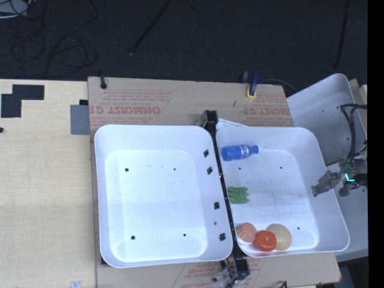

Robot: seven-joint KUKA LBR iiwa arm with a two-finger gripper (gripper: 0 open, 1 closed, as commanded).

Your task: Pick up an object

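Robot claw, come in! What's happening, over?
Claw at right bin's right rim, nothing in it. Blue bottle, green toy, three round pieces lying untouched. Path clear.

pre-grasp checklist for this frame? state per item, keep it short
1. Targets in reach: ok. Blue bottle, green item, and a red, pink and tan piece all lie in the right bin.
2. Gripper position: ok. It sits at the right bin's right edge, apart from every object.
3. Gripper holding anything: ok, nothing seen at it.
4. Finger opening: cannot tell, too small.
5. Easy pick: ok. The bottle and the green item each lie alone.
6. Cluster: not ok. The red, pink and tan pieces crowd the bin's near corner, touching or overlapping.
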